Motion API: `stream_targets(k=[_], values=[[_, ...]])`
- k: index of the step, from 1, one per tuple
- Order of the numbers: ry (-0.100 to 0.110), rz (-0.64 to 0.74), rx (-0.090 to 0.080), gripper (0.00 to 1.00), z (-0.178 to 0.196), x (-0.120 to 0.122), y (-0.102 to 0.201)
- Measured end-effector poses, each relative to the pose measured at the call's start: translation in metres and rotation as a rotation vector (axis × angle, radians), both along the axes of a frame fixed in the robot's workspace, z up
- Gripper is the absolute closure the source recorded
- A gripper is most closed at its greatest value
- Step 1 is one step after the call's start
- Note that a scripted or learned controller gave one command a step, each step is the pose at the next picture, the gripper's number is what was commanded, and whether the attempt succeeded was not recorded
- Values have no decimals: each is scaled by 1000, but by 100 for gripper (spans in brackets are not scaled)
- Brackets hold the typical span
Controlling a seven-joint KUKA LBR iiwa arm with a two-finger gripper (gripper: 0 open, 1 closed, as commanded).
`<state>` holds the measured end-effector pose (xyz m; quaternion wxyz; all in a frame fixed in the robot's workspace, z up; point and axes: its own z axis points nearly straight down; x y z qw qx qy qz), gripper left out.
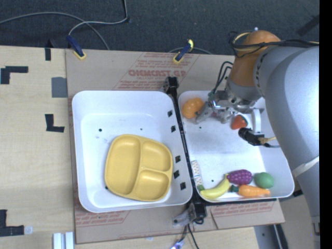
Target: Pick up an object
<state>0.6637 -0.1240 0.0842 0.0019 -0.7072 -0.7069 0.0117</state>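
Low over the far end of the right bin (277, 165), the end effector (218, 109) hangs beneath the grey arm's orange band; whether it is open or closed cannot be told, and nothing is visibly gripped. Reading from the left, the worktop (31, 154) shows bare wood with black tape marks, then a cardboard sheet under both bins. The left bin (85, 113) holds a yellow divided plate (138, 167) lying flat toward its near side. Across the shared rim, in the right bin, an orange toy fruit (192, 108) sits at the far left corner, just beside the end effector. A small red piece (238, 122) lies slightly right of it, partly hidden by the arm's hardware. Along the near wall rest a yellow banana (215, 190), purple grapes (239, 177), an orange carrot (253, 191) and a green round fruit (264, 180), clustered close together.
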Motion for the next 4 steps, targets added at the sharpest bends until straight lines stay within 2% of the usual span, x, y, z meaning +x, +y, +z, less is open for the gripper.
stream_targets(k=[4], values=[[-4,1,5,0,0,1,2]])
